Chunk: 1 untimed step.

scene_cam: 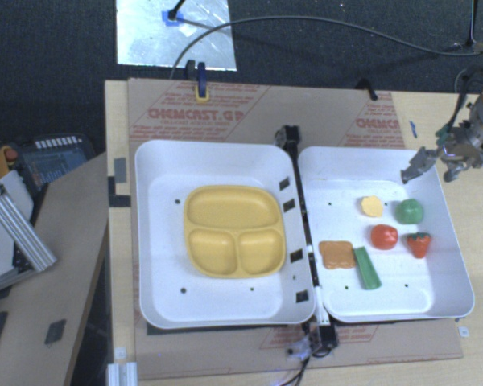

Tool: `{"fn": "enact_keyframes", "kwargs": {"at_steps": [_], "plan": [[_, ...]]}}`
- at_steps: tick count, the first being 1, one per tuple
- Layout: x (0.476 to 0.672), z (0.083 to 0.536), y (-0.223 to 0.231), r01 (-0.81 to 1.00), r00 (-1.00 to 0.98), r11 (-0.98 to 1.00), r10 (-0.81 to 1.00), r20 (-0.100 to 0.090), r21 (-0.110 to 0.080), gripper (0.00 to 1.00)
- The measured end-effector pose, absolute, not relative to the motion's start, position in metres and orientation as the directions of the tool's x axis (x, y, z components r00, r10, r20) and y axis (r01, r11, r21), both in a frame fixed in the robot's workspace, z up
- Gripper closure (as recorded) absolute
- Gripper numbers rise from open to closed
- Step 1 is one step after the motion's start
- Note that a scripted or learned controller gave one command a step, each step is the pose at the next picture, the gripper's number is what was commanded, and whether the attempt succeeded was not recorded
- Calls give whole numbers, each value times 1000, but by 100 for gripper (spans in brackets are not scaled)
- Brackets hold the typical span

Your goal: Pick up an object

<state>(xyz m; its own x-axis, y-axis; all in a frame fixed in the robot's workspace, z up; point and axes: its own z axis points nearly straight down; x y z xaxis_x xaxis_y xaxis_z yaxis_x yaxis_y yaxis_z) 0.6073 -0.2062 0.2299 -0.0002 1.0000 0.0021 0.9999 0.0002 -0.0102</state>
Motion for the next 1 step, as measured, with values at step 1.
{"fn": "enact_keyframes", "kwargs": {"at_steps": [1], "plan": [[610, 238, -205, 1000, -3, 3, 1000, -1, 2, 0]]}}
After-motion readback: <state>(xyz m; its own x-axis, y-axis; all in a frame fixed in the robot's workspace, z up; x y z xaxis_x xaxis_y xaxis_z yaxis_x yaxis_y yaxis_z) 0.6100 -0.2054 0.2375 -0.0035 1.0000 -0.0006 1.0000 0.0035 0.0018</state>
